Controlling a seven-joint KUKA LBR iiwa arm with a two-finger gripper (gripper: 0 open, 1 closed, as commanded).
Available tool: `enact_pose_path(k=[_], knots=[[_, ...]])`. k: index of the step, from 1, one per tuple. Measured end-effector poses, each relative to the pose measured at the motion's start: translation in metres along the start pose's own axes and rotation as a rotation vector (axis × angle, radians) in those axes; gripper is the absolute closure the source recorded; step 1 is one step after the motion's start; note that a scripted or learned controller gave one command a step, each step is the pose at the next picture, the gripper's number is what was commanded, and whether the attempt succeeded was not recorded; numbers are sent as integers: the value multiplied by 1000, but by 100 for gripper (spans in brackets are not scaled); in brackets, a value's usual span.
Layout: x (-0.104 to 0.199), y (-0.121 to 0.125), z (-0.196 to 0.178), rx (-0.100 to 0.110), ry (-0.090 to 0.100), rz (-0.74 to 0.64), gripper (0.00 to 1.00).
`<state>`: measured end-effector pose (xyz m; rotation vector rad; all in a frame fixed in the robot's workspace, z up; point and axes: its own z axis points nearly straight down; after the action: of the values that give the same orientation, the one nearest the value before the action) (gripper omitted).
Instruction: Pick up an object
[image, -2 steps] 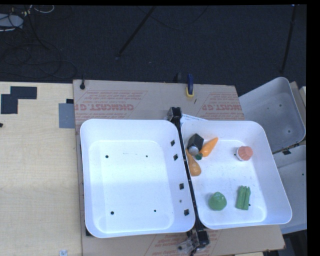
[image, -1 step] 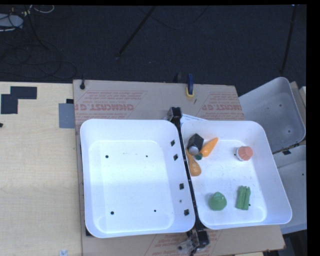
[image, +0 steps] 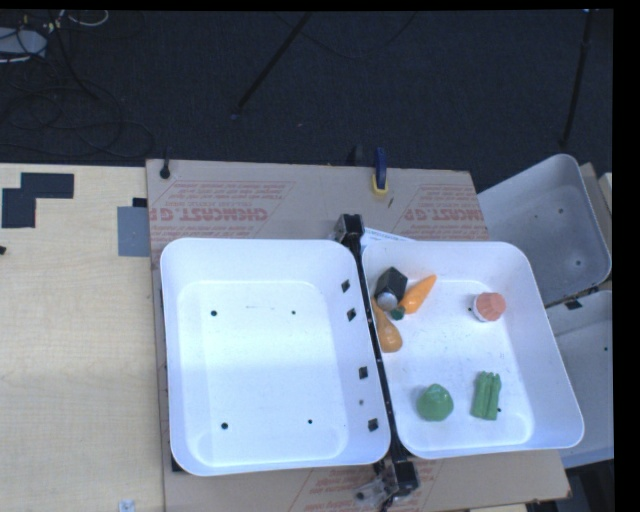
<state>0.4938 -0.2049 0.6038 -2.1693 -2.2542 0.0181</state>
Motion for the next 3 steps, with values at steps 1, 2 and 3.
enact_pose_path(k=[1, 2, 3], knots=[[1, 1, -10, 2, 0, -6, 100], [2, 2, -19, 4, 1, -11, 100], [3, 3, -28, 7, 2, -15, 100]])
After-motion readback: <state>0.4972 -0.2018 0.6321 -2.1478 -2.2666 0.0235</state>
